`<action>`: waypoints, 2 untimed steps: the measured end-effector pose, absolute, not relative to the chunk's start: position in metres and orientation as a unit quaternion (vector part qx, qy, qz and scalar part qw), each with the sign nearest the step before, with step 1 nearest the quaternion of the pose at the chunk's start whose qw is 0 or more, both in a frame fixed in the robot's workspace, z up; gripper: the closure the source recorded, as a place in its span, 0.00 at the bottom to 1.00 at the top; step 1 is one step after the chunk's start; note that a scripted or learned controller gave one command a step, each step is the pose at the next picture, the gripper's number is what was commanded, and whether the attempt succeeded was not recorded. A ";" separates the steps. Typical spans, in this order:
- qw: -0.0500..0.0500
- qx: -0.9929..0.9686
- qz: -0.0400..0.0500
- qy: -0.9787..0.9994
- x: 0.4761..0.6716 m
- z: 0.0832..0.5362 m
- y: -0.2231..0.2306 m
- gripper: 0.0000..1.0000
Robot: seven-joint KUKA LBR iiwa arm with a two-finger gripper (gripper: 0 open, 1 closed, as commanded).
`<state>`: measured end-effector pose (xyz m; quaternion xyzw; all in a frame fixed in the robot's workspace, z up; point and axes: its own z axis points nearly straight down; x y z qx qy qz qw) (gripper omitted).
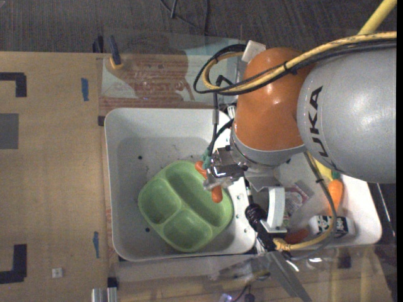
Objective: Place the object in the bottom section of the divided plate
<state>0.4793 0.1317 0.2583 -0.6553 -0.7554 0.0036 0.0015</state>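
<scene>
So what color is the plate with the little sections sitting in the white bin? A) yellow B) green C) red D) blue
B: the divided plate lying in the left white bin is plainly light green, with the gripper at its right edge.

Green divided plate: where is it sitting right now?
In the camera view, the green divided plate lies in the left white bin, toward its lower right part, with the end effector over the plate's right edge.
</scene>
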 end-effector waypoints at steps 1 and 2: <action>0.003 -0.657 0.007 -0.754 0.480 0.264 0.130 1.00; 0.003 -0.657 0.007 -0.753 0.480 0.264 0.130 0.00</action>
